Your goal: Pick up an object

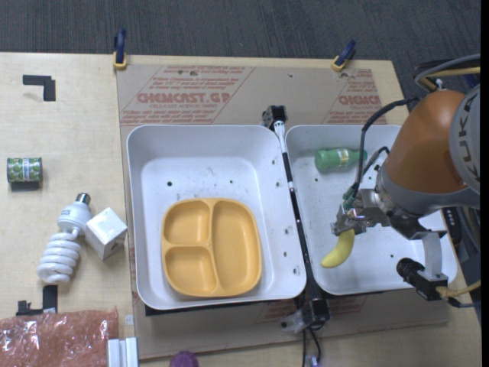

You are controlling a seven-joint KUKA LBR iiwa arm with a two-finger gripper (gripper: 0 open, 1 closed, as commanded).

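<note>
A yellow banana (337,254) lies in the right white bin (306,205), near its front. A green bottle (336,158) lies on its side at the back of the same bin. My gripper (348,222) is low in this bin, right at the banana's upper end, with the grey arm and orange band reaching in from the right. The gripper's body hides the spot where it meets the banana, so I cannot tell whether the banana is held.
The left white bin (145,205) holds a yellow divided plate (212,247). Left of the bins on the bench lie a spiral light bulb (63,247), a small white box (105,232) and a green can (24,170). A pink mesh bag (57,341) sits at the front left.
</note>
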